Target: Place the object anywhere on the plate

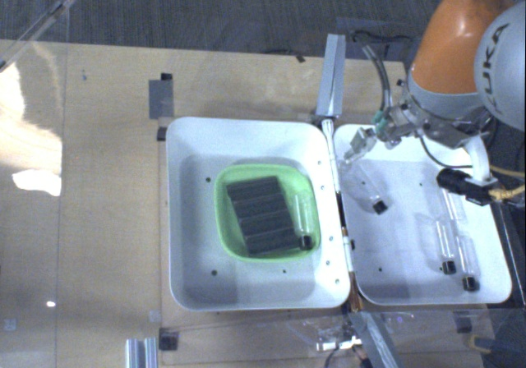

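Note:
A green plate [223, 198] sits in the left bin [189, 276]. On it lies a dark ridged block [261, 215], and a clear tube with a black cap [305, 225] rests along the plate's right side. My gripper [362, 145] hangs over the far left corner of the right bin [411, 288], below the orange-banded wrist [448, 38]. Just in front of the gripper, another clear tube with a black cap [370, 193] lies on the bin floor, apart from it. I see nothing held in the gripper.
Two more clear capped tubes [454, 236] lie side by side at the right of the right bin. A black cable with a yellow end [464, 183] hangs above them. A grey metal post [331, 79] stands behind the divider between the bins.

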Robot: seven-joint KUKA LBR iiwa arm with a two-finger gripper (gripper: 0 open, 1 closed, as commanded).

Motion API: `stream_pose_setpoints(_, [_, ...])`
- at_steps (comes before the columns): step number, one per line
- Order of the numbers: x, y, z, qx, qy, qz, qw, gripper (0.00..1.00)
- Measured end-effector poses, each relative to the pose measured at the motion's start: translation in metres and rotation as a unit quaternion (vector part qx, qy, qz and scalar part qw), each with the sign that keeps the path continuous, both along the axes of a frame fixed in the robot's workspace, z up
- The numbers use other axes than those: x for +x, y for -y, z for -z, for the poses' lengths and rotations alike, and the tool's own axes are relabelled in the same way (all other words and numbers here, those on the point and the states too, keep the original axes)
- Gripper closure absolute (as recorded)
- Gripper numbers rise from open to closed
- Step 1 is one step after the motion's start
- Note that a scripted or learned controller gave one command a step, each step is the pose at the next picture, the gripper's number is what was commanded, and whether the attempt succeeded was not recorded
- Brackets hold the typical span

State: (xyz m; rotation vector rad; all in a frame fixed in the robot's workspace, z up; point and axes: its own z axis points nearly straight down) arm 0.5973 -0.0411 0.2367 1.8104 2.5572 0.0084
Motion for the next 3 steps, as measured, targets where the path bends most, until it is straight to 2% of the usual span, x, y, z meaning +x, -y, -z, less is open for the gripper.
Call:
stream_pose_setpoints(1, [-0.009,0.095,-0.091,-0.0018,0.001,-0.053,0.9986,0.0])
stream_pose_setpoints(2, [-0.001,0.15,-0.117,-0.0024,0.002,-0.022,0.9998,0.0])
stream_pose_setpoints(3, [0.02,0.163,-0.105,-0.002,0.001,0.001,1.0,0.0])
